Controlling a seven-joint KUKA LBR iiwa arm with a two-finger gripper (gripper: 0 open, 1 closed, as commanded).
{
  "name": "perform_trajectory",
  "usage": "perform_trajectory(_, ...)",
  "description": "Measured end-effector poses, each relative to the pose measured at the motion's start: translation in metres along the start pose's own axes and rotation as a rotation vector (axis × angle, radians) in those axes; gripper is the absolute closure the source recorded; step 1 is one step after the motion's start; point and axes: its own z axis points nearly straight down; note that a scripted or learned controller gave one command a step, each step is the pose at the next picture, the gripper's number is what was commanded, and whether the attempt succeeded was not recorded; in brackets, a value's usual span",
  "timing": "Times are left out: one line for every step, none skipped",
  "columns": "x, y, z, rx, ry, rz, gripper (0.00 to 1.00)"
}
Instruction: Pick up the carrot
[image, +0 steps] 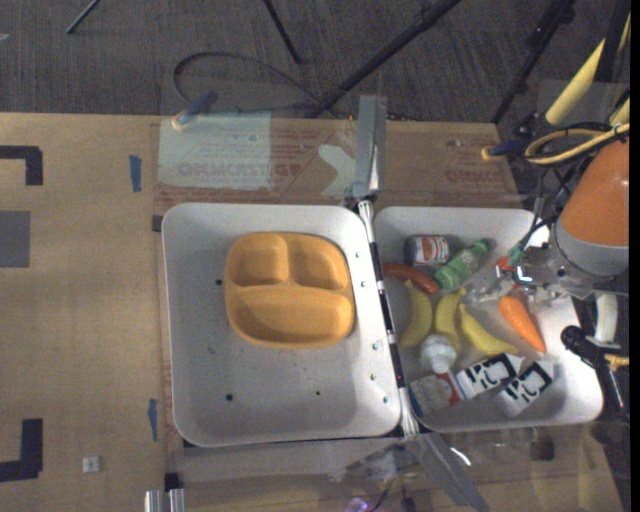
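The orange carrot (522, 323) is in the right bin (585, 400), toward its right side, pointing down and to the right. My gripper (512, 283) hangs just above the carrot's thick upper end, at the tip of the grey arm with the orange band (598, 212) reaching in from the right. The metal parts of the gripper overlap the carrot's top, and the view does not show whether it has hold of it.
Crowded around the carrot are two bananas (418, 312), a green bottle (463, 262), a can (430, 249), a red sausage (412, 277), a white bottle (437, 352) and black-and-white cartons (490, 375). The left bin (190, 330) holds an orange divided plate (290, 288).
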Motion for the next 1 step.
perform_trajectory(-0.0075, 0.0332, -0.0640, -0.004, -0.001, -0.027, 0.00)
